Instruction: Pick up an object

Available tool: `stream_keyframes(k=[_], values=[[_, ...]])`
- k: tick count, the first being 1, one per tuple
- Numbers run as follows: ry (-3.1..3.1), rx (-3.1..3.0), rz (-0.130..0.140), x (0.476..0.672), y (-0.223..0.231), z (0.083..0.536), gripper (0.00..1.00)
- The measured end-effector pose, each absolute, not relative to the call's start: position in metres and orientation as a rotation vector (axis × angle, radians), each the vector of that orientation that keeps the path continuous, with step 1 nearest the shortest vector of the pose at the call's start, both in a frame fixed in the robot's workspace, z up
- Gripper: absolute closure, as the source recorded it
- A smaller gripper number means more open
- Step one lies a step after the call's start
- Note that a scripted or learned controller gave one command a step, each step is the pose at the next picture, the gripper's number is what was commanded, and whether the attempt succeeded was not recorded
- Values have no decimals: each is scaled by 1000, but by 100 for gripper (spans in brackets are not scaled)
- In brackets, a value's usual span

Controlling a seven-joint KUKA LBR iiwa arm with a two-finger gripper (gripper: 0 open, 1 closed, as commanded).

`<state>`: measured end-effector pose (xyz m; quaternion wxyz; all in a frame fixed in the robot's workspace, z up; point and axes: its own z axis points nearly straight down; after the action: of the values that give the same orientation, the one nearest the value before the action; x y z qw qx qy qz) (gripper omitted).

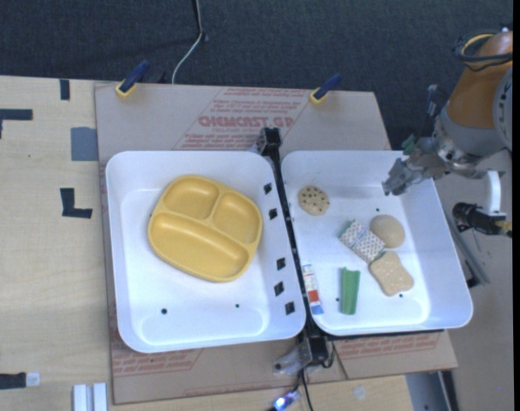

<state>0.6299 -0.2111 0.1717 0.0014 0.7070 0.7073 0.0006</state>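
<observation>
The right bin [414,315] holds a round cookie [313,199], a checkered green-and-white packet [361,240], a tan rounded piece [387,230], a beige cracker-like slab [391,274], a green stick [350,290] and a slim red-and-white tube [309,285]. My gripper [400,178] hangs over that bin's upper right corner, above and to the right of the tan piece, with nothing visible between its fingers. The arm reaches in from the right.
The left bin [140,306] holds a yellow divided plate [206,227]. A black divider [281,229] runs between the bins. Both bins rest on cardboard [234,118] clamped at the back by two yellow-and-blue clips.
</observation>
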Motion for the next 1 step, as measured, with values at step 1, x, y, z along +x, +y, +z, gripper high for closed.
stream_keyframes(k=[1], values=[[2220,2219,1,622,-215,229,100]])
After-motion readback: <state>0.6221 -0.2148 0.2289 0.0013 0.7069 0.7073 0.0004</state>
